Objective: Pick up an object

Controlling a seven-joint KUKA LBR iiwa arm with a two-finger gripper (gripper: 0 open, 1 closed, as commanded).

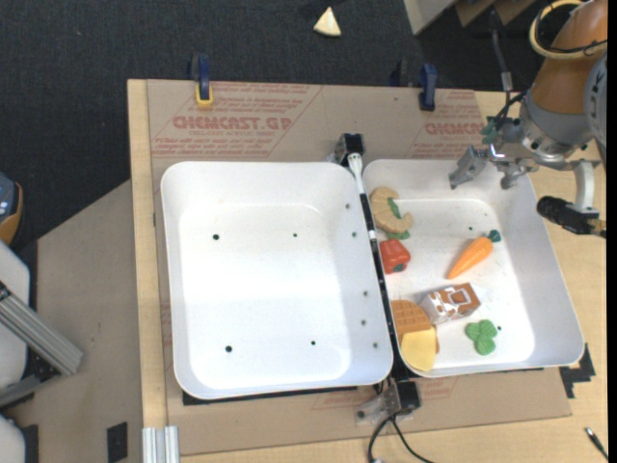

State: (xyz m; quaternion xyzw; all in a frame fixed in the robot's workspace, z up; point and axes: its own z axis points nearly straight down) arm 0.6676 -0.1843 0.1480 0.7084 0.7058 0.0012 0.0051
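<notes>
Task is at its start as far as the view shows: nothing is lifted, and all objects lie in the right bin [540, 287]. The gripper [490, 166] hangs over that bin's far rim, at about 1 o'clock from the bin's centre, with the fingers spread apart and nothing between them. The nearest candidate is the carrot [471, 256], lying at a slant near the bin's middle, at about 6 o'clock from the gripper and well apart from it. Remaining steps, by my judgement: travel over a chosen object, descend, close, lift. Other contents: a tan cookie-like piece [389, 210] at 9 o'clock of the carrot near the dividing wall, a red pepper [394, 255] just below it, a brown-and-white packet [454, 302] at 6 o'clock of the carrot, a waffle-and-yellow piece [415, 333] at the near-left corner, and a green broccoli piece [481, 336] at the near side. The left bin [260, 278] lies at 9 o'clock. The carrot has free space around it; the pepper and cookie sit close to the wall, which could crowd a finger.
</notes>
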